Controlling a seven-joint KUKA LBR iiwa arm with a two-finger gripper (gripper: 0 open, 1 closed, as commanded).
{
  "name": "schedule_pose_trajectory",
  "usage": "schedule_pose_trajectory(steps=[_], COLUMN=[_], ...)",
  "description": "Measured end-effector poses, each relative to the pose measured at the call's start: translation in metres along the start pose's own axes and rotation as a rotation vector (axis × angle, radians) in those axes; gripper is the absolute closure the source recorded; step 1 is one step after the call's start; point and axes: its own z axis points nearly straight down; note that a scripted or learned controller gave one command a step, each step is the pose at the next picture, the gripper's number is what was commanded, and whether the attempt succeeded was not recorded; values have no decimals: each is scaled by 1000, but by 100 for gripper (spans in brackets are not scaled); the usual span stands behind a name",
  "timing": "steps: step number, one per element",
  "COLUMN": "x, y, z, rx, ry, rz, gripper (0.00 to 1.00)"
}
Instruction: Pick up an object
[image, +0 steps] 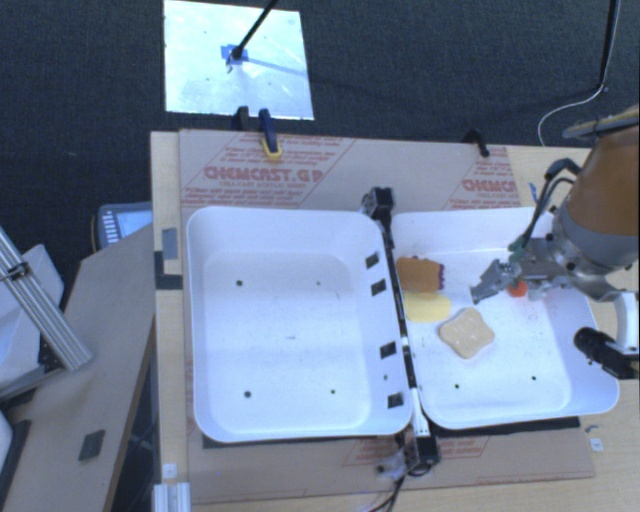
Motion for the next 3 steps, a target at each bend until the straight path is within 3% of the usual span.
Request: schedule_pose_trajectory(steps=[1, 2, 3], x=[0, 99, 176], y=[1, 6, 28], z=[-11, -69, -60], rx=[-3, -8, -2], ry=[0, 3, 2], rz=[-2, -12, -9], gripper=[100, 100, 100])
